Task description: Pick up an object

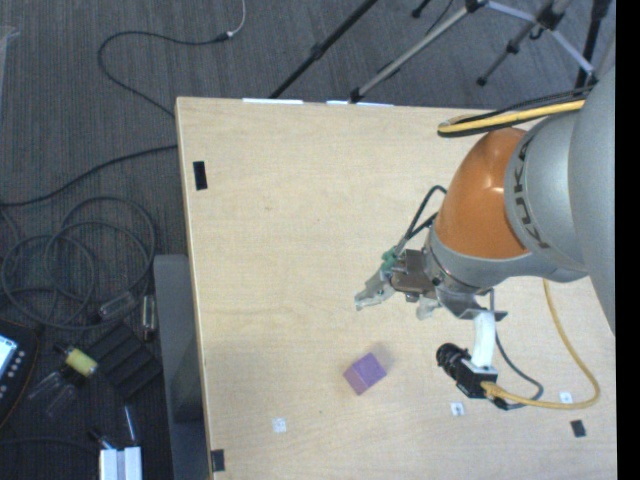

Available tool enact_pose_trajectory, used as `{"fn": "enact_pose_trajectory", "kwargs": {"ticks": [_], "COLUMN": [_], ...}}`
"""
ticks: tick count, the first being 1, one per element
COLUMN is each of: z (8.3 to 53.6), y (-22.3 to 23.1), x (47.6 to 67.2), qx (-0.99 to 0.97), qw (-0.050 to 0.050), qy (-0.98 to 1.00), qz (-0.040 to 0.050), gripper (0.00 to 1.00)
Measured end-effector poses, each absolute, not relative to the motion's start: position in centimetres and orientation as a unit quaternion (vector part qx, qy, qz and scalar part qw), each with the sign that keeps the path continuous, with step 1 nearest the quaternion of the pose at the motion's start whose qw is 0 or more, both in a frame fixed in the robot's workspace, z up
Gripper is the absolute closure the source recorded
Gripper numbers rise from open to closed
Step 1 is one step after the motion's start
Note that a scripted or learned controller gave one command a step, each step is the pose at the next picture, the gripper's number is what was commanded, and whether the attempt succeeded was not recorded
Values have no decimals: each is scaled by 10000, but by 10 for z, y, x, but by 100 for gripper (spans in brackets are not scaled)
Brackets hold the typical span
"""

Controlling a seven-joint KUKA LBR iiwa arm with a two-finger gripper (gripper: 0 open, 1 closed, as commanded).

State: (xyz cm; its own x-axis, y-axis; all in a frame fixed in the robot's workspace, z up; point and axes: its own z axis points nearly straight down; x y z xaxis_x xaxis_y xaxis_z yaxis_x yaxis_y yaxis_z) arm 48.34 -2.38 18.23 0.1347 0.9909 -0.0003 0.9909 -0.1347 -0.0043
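A small purple block (365, 372) lies on the light wooden bench top (290, 228), toward the front. My gripper (398, 303) hangs from the orange-banded wrist (480, 213), above and slightly right of the block, and is apart from it. Its two fingers are spread open with nothing between them: one fingertip (366, 298) points left and the other (428, 311) sits under the wrist.
A black connector (458, 363) with a yellow cable (540, 393) dangles right of the block. Small black marks (200, 175) and white tags (280, 425) dot the board. Beyond the left edge are floor cables (70, 258). Tripod legs (470, 18) stand behind the bench.
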Motion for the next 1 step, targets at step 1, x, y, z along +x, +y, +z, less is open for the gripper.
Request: {"fn": "enact_pose_trajectory", "kwargs": {"ticks": [1], "z": [182], "y": [32], "x": [483], "qx": [-7180], "qw": [13], "qy": [-6960], "qz": [26], "gripper": [0]}}
